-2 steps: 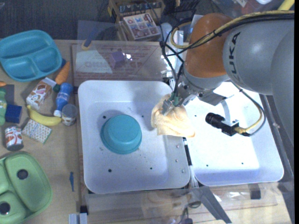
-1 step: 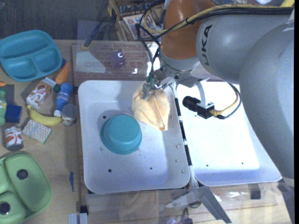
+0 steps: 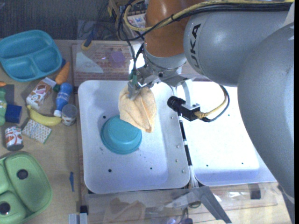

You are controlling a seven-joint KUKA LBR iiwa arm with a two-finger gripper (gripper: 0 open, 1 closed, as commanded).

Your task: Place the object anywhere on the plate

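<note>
Letters "KUKA" partly readable on grey arm (image 3: 219, 45), other labels illegible

Bench (image 3: 70, 171): carries my two white bins.
Left bin (image 3: 140, 171): beside right bin (image 3: 224, 167).
Far left: blue tray (image 3: 30, 55).
Near left: green tray (image 3: 21, 190).

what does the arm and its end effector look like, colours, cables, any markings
The arm is bulky, rounded and glossy grey, with black KUKA lettering and an orange band above the wrist. Black and yellow cables run along it. The end effector is small, dark metal, with a black module on a yellow lead beside it.
</note>
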